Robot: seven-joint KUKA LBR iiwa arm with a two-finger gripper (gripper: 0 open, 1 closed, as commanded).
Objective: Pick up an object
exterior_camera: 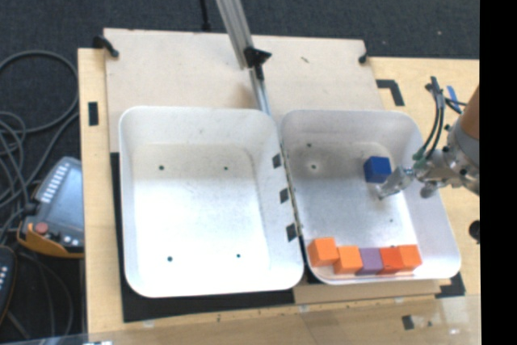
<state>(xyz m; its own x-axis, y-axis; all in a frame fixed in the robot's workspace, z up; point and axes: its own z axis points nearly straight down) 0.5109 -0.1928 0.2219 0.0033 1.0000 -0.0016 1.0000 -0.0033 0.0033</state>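
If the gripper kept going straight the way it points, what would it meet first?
Probably the blue cube: the gripper points left into the right bin, its tip just below the cube. Depth is unclear, so it might pass beside it.

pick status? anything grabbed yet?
Done: the arm has reached into the right bin, and the gripper sits just below the blue cube. In hand: nothing visibly held; the cube looks to rest on the bin floor. Left: grasp and lift. The orange and purple blocks line the near wall.

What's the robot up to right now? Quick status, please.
Gripper low in right bin, just beside blue cube. Cube not held. Orange and purple blocks line near wall.
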